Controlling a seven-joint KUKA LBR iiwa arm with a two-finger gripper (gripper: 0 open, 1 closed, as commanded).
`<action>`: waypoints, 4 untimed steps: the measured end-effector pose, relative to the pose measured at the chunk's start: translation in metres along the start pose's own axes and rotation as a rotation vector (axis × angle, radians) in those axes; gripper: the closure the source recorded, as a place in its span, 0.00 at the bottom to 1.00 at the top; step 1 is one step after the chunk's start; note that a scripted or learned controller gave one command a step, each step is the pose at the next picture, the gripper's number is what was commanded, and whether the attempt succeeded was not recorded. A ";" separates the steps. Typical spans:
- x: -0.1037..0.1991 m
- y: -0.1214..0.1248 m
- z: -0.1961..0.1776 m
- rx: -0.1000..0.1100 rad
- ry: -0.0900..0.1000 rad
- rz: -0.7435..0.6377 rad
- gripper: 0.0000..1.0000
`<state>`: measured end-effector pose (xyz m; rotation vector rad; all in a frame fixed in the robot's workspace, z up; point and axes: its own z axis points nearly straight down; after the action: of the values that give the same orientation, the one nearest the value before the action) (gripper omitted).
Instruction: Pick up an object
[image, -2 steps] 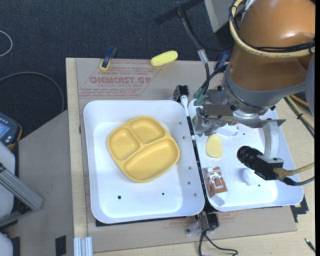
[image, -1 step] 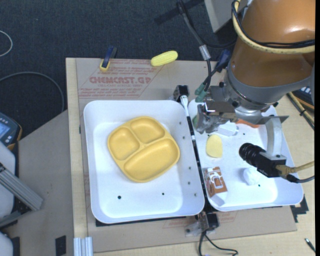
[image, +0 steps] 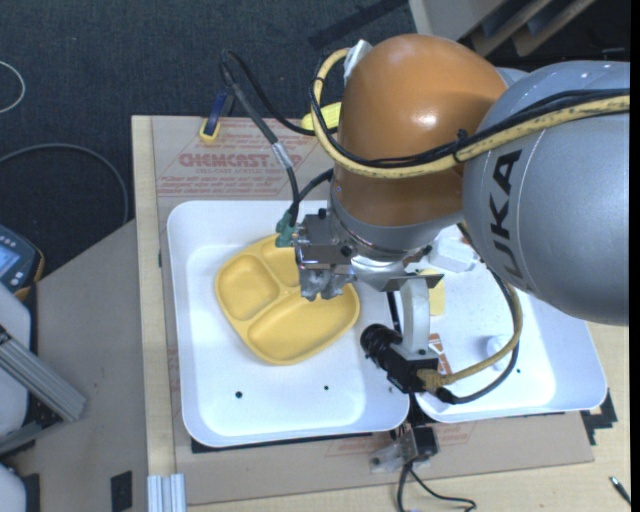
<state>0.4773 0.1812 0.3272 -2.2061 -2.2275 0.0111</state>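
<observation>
On the worktop (image: 150, 300) sits the left bin (image: 200, 330), and in it a yellow tray (image: 265, 300) with separate compartments, lying flat just left of the fingers (image: 318, 285) and reaching under them. The fingers hang over the tray's right edge, low and close to it, but from here I cannot tell whether they are spread, clenched, or touching the tray, since the wrist blocks them. Above them bulges the arm (image: 420, 120) with its orange band. To their right lies the right bin (image: 560, 390), with a yellowish thing (image: 432, 290) partly hidden beside the wrist.
</observation>
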 end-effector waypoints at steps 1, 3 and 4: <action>-0.031 0.001 -0.052 -0.015 0.002 0.012 1.00; -0.028 0.002 -0.070 -0.015 0.001 0.007 1.00; -0.028 0.002 -0.080 -0.018 0.001 0.005 1.00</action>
<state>0.4805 0.1537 0.4075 -2.2200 -2.2303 -0.0101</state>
